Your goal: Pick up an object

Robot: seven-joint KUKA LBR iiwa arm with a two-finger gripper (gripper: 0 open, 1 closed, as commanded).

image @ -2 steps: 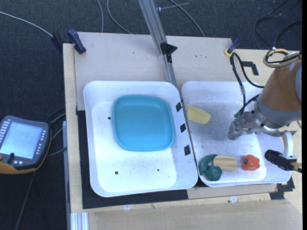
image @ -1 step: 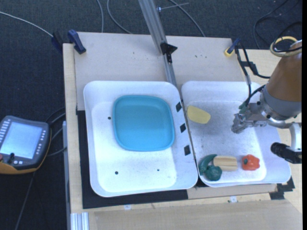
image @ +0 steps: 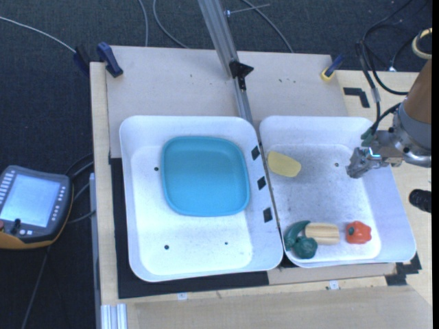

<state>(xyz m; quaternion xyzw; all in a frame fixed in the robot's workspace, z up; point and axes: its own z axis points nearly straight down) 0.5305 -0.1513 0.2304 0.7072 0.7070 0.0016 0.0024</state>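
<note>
Camera view is showing the grey two-finger gripper (image: 359, 164) hanging over the upper right part of the right-hand shallow white plastic bin (image: 384, 132), with nothing between its fingers; whether the jaws are spread or pressed together I cannot tell at this size.

Candidates for picking are lying in that same bin. A small pale yellow rounded piece, perhaps toy food (image: 284, 164), is sitting alone near the bin's upper left, close to the divider. Along the lower edge, a dark green leafy-looking toy vegetable (image: 300, 240) is touching a tan cylindrical block (image: 322, 234), and a red pepper-like toy with a green stem (image: 357, 232) is resting just beside the block's right end.

These all look light, rigid and smooth, probably plastic or wood, so slipping seems a likelier trouble than crushing. The yellow piece, standing free, is looking the easiest: closing across its narrower width should work. The tan cylinder would want a pinch across its round sides, though its neighbours are crowding it.

In the left white bin (image: 137, 184) a turquoise square plastic plate (image: 204, 175) is lying flat, too broad and low to pinch readily.
</note>
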